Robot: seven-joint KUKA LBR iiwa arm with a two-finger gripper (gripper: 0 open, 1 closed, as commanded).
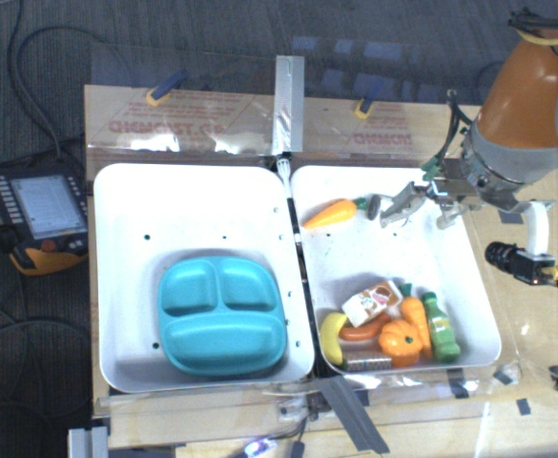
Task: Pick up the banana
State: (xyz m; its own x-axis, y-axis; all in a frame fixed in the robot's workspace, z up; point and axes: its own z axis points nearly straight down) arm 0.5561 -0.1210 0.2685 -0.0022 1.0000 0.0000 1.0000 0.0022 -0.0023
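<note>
The banana [331, 338] lies in the right bin [469, 256], in its near-left corner, tight against the wall that divides the two bins. It is a short yellow curve whose long axis runs roughly from the back of the bin toward the front, along that wall. Just to its right is a heap — a red sausage [362, 333], a small carton [372, 303], an orange fruit [402, 340], a carrot [413, 311] and a green bottle [439, 327] — with the sausage touching or nearly touching the banana.

The gripper [420, 202] hangs over the far part of the same bin, toward its right side, with its two fingers spread and nothing between them. A second carrot [330, 214] lies to its left, near the divider.

So the banana is well apart from the gripper — toward the camera and to the left, diagonally across the bin. To my eye the coming move must carry the gripper to that corner and turn the fingers to close across the banana's short width; the wall on one side and the sausage on the other leave little room.

The left bin [126, 208] holds a blue tray [223, 315].
</note>
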